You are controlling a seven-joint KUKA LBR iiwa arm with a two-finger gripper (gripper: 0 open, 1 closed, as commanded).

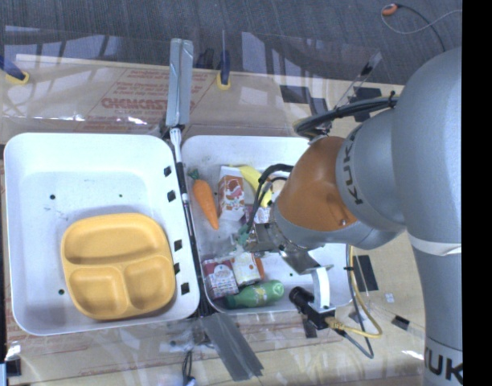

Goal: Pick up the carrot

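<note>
I log: carrot (pixel 204 203) lying at right bin's (pixel 199 146) left wall, beside a snack packet (pixel 231 194) | arm (pixel 366 191) over that bin — pincer state: I cannot tell | yellow tray (pixel 117 264) in left bin (pixel 37 155).

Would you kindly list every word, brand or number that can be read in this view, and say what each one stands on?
"KUKA", partly seen, on the grey arm beside its orange band.
"KU", cut off at the frame's bottom, on the arm's lower part.
Red print on the sheet behind the bins: mirrored and blurred, unreadable.
Labels on the packets near the carrot: too small to read.
</note>
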